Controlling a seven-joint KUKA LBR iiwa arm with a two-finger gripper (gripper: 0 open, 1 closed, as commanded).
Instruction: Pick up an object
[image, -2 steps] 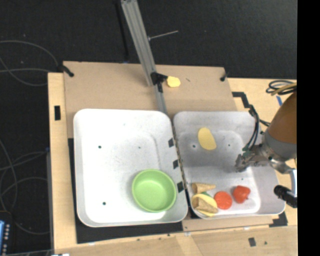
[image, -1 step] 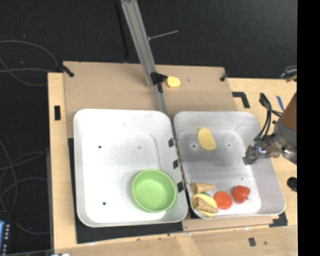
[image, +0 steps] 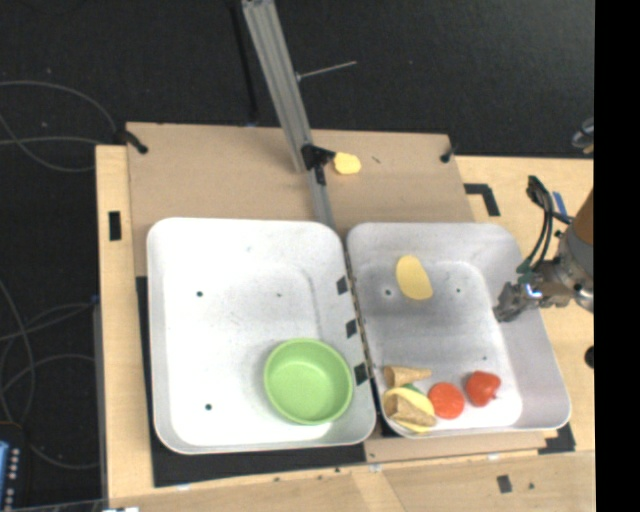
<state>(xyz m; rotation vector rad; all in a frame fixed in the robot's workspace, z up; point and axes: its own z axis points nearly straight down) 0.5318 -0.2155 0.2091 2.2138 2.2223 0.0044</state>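
While the grey metal hand (image: 510, 300) hangs over the right shallow white plastic bin's (image: 520, 345) right rim, whether spread or pressed together cannot be told.
Left of that hand, a yellow oval object (image: 414, 277) lies alone on open floor; red round pieces (image: 465, 394) crowd the bin's near edge.

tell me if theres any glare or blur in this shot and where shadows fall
Camera view: soft overall, no harsh glare; the white bins look mottled grey toward their middles; the green bowl casts a faint shadow; the gripper at the right bin's edge is small and blurry.

A robotics lab: white bins (image: 250, 250) on a bench (image: 115, 300), loose cables (image: 40, 150).
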